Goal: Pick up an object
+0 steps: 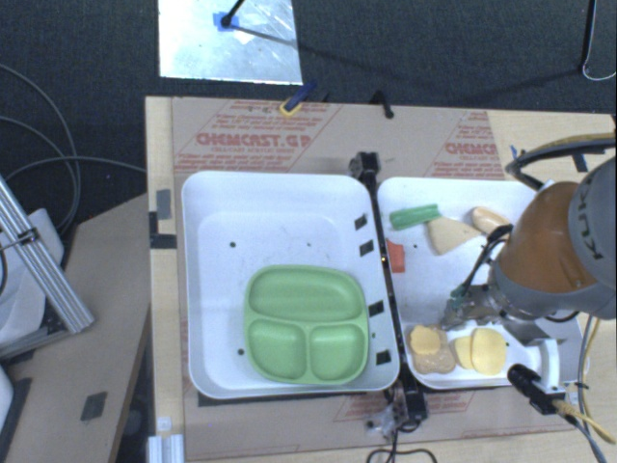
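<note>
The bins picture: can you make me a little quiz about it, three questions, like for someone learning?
1. True or false: the green divided plate lies in the left bin.
2. Which bin is the gripper over: A left, B right?
3. What colour is the flat piece at the right bin's far edge?

Key: 1 true. 2 B. 3 green.

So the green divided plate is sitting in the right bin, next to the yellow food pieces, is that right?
Not quite. The camera view shows the green divided plate in the left bin, alone. The yellow food pieces lie in the right bin, near its front edge, beside the pincer.
</note>
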